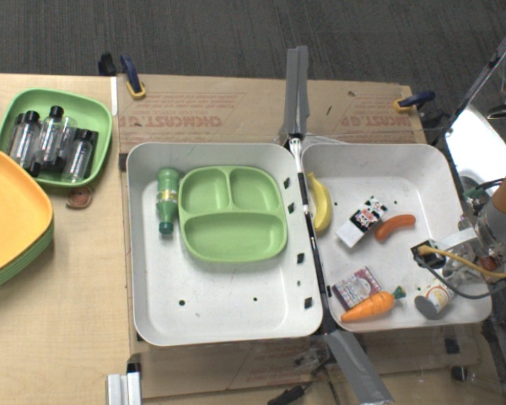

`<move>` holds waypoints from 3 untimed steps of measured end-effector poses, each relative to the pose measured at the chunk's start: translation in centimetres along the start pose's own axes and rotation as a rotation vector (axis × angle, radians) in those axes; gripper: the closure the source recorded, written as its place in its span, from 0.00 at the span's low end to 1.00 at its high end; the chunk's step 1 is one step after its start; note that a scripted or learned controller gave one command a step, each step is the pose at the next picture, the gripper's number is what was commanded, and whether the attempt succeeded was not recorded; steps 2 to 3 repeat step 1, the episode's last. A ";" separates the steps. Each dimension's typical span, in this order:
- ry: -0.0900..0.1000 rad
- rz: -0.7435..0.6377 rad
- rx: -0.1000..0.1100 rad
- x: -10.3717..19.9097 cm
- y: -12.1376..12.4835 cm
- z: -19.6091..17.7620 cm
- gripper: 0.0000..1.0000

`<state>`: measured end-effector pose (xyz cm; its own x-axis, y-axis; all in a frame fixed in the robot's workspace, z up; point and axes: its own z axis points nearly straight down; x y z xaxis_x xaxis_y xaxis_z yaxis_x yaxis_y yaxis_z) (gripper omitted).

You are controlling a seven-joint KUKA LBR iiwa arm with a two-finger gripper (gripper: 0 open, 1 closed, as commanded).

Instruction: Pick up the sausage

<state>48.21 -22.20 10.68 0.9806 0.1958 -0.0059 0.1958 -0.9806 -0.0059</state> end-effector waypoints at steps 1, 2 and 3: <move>0.001 -0.007 -0.004 6.9 0.9 0.3 1.00; 0.001 -0.007 -0.004 6.9 0.9 0.3 1.00; 0.001 -0.007 -0.004 6.9 0.9 0.3 1.00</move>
